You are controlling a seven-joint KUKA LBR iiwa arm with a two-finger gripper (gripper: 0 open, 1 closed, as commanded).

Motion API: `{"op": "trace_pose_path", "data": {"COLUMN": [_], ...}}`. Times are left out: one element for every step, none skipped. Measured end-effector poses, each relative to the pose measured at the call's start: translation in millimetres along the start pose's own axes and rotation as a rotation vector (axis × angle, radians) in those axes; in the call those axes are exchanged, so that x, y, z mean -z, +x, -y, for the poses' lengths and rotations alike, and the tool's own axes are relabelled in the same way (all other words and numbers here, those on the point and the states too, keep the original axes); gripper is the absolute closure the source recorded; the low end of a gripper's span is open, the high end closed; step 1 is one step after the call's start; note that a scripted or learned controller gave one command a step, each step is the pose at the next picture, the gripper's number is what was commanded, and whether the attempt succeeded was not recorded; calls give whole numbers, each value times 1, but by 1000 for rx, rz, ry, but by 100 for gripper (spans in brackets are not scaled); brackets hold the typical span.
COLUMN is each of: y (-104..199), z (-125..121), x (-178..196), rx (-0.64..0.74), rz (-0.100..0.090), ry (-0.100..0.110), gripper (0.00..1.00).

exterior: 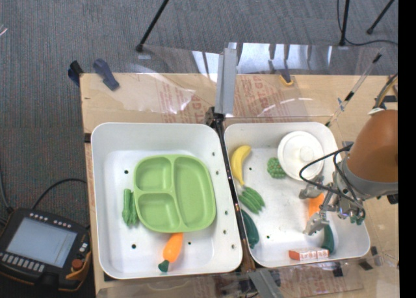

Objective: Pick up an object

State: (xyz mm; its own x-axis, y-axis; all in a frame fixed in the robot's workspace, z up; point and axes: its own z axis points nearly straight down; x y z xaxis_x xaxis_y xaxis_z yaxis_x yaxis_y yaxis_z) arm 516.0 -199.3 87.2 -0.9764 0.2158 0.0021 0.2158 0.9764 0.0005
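An orange piece (315, 204) lies in the right bin (260, 136), just under the gripper (328, 215), beside a dark green item (327, 239). The step looks like a descent to grasp. I cannot tell the jaws' state. Next calls for closing squarely on it.

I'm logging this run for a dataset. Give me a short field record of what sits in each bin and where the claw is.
left bin: green divided plate, green bean pod, orange carrot
right bin: banana, white bowl, green pea pods, dark green vegetable, red-and-white block
claw: low over the right bin's right side, beside an orange item
grasp: cannot tell
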Motion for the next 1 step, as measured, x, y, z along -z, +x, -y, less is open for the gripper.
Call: {"op": "trace_pose_path", "data": {"y": [-2], "z": [-2], "x": [10], "rx": [4], "rz": [3], "ry": [-1], "gripper": [100]}}
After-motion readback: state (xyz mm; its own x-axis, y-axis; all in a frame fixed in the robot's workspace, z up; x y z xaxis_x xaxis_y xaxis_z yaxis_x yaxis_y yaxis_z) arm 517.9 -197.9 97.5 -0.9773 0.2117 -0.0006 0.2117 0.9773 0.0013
